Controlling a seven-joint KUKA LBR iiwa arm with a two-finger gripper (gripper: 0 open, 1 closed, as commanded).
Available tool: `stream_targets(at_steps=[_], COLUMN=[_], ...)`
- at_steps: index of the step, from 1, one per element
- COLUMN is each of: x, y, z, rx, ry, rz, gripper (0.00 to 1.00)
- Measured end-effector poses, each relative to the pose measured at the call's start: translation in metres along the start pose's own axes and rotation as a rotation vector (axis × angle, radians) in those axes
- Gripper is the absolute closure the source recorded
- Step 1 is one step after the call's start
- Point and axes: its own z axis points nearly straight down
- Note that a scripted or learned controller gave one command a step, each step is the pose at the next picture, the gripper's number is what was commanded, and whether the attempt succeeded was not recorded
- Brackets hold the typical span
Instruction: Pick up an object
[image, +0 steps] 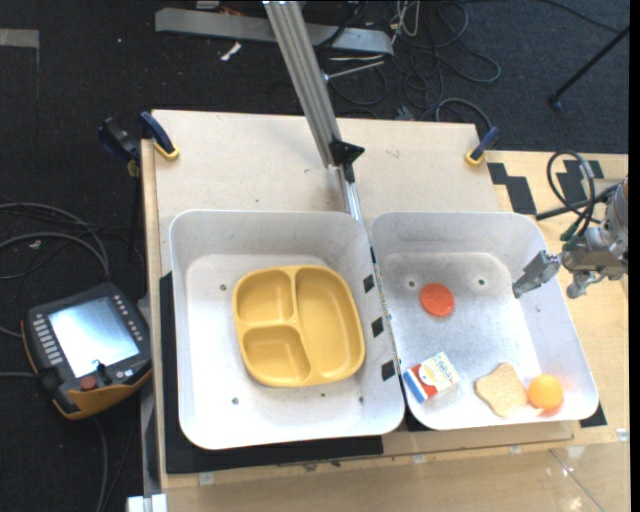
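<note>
Two shallow white bins are sitting side by side on the pale wooden bench (250, 165), both matte with speckled floors and rounded corners. Landmark: the right bin (470, 240).

Beside it, the left bin (200, 250) is holding a yellow plastic tray (298, 325), rounded-rectangle, glossy, split into three compartments.

Inside the right bin:
- red flat disc (437, 299), smooth, lying near the bin's middle, toward the far wall
- small carton (432, 378), white with red, blue and orange print, boxy, lying at the near-left corner
- slice of toast (502, 389), tan, lying flat along the near wall
- orange ball (546, 392), round and glossy, touching the toast's right side in the near-right corner

The gripper (558, 277) is hanging over the bin's right wall, grey metal. Its fingers are spreading wide with nothing between them. The red disc is lying to their left, apart from them; the toast and ball are lying nearer the camera than the fingers, also apart.
</note>
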Motion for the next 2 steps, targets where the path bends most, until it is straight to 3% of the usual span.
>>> stream_targets(at_steps=[1,2], x=[0.0,-0.006], y=[0.0,-0.007], z=[0.0,0.05], rx=[0.0,0.004], ry=[0.0,0.001], rz=[0.001,0.004], gripper=[0.0,0.0])
